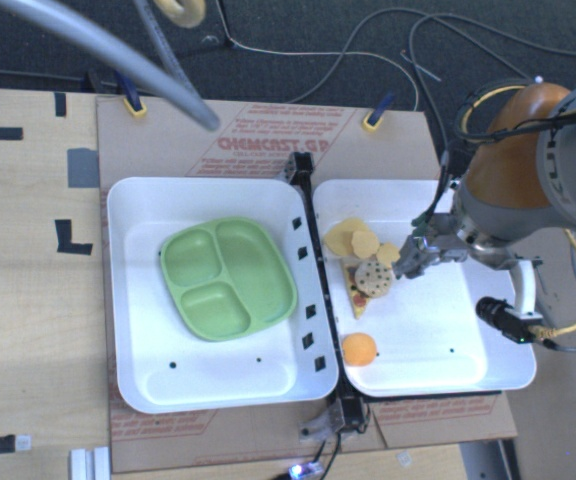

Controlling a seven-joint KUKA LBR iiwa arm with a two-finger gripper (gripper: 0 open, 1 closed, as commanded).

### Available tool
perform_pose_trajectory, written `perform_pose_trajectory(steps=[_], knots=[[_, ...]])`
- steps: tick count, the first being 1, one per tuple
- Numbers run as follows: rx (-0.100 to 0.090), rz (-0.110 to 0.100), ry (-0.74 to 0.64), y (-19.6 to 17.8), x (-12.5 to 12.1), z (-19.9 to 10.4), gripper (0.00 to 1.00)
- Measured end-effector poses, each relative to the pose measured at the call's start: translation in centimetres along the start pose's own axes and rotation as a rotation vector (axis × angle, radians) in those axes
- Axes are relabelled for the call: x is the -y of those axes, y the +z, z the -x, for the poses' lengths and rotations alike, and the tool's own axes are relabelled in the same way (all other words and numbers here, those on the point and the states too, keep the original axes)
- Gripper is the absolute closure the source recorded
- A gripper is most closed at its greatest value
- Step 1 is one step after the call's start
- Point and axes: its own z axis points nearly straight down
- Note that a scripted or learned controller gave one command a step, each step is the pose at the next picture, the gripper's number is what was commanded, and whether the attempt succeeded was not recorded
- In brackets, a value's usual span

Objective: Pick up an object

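Claw hangs low in our right bin; we cannot tell its opening or any hold. Just left of it cluster yellow pieces and a dotted round piece. Crowding could make our grasp slip.

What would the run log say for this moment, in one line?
end effector over right bin | beside yellow food pieces | orange ball untouched | nothing lifted

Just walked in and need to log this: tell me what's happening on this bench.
The grey arm's gripper is low in the right bin, beside a cluster of yellow pieces and a tan dotted piece. An orange ball lies nearer the front. The left bin holds a green divided plate.
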Motion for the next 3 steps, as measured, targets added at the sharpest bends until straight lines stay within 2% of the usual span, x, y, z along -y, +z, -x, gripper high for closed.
perform_pose_trajectory(steps=[1, 2, 3], knots=[[-0.001, 0.001, -0.001, -1.1, -1.9, -5.6, 1.00], [0.000, 0.000, 0.000, -2.1, -2.4, -10.2, 1.00], [0.001, -0.001, 0.002, -1.2, -3.2, -15.3, 1.00]])
